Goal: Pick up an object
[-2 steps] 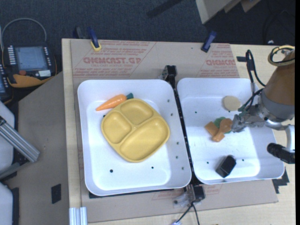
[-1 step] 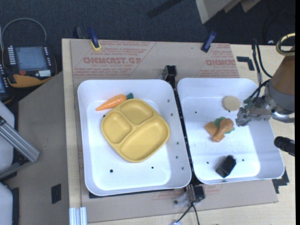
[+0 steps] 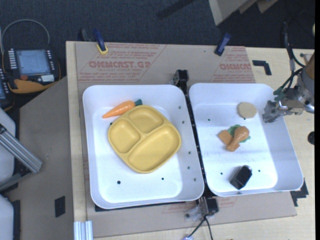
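Dark blue carpet (image 3: 125, 14) surrounds a board-topped bench (image 3: 150, 64).

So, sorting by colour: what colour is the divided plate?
Yellow; the divided plate shows in the camera view.

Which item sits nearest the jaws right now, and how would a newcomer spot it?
Look at the right bin, the one beside the gripper. In its far corner, toward the gripper, lies a flat round beige disc. Unlike the orange drumstick and the black block nearer the camera, it is pale and circular.
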Robot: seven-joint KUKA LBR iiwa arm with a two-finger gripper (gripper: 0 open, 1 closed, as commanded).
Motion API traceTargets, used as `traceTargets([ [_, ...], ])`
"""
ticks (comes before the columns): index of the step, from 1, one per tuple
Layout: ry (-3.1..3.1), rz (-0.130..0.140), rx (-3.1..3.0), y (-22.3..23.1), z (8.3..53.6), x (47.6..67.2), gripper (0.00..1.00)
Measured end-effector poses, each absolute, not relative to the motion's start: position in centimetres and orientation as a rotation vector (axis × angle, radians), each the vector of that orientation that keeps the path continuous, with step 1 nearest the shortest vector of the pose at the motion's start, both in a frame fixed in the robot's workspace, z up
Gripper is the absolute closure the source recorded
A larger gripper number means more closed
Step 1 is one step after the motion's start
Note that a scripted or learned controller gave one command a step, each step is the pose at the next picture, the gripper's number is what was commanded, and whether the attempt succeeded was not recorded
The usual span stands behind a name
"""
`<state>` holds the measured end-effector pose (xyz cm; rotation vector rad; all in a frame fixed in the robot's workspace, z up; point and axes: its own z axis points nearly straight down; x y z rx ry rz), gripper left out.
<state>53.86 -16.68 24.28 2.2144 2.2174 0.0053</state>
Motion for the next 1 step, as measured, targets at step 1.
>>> traceTargets([
  [1, 2.220, 0.002, 2.218, -16.69, 25.05, 53.93, 1.00],
])
